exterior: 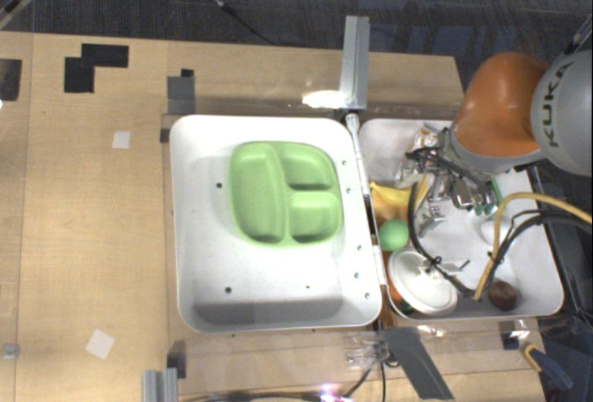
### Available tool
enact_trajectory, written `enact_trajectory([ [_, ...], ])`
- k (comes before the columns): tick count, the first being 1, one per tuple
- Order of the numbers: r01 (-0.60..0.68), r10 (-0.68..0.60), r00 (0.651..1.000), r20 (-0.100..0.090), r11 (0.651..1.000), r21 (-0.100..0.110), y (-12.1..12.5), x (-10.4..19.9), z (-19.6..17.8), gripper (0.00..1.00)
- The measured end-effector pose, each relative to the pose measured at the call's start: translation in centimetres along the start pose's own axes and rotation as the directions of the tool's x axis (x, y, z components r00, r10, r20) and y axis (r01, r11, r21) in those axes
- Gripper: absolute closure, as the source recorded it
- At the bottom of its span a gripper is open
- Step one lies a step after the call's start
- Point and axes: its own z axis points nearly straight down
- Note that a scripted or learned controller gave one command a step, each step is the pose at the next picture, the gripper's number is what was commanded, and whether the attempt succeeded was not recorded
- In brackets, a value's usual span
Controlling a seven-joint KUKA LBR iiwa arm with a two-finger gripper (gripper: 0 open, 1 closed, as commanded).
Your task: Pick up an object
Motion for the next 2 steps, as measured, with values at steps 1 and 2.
enact_trajectory([
  [1, 0.127, -0.127, 0.992, -0.014, 0.992, -0.008, -0.1, -5.2, 0.4, 0.0],
  [2, 0.315, -0.315, 0.949, -0.01, 0.949, -0.008, -9.3, -4.0, -2.7, 0.0],
])
